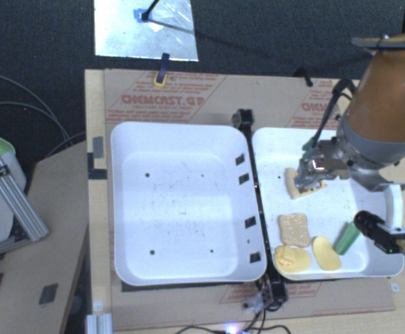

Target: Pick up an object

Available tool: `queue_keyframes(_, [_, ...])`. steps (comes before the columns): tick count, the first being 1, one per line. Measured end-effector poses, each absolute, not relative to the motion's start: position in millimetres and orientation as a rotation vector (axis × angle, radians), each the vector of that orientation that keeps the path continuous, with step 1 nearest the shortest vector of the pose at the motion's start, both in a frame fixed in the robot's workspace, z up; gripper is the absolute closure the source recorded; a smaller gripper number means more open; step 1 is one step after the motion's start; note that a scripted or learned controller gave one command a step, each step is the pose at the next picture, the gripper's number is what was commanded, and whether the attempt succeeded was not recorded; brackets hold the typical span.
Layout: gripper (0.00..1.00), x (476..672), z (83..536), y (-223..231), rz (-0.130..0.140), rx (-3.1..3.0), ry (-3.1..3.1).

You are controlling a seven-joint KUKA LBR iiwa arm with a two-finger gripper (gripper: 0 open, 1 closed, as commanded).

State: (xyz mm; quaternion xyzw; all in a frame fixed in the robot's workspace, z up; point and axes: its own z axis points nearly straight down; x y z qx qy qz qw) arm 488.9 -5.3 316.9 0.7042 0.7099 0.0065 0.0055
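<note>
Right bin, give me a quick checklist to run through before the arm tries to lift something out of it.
1. Claw over the right bin: ok, it sits low at the bin's upper middle.
2. Target under claw: ok, a tan cracker-like piece lies directly beneath it.
3. Piece actually gripped: cannot tell, the wrist hides the contact.
4. Neighbours clear of the target: ok, the square cracker, two yellow pieces and green piece lie apart, near the bin's front edge.
5. Left bin as drop spot: ok, its floor is reachable past the divider.
</note>
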Motion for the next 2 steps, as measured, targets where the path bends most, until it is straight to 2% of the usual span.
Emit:
queue_keyframes(1, [1.0,501.2,360.6,72.1,0.012,2.205,2.234])
queue_keyframes(2, [0.0,500.5,358.2,66.8,0.004,2.215,2.225])
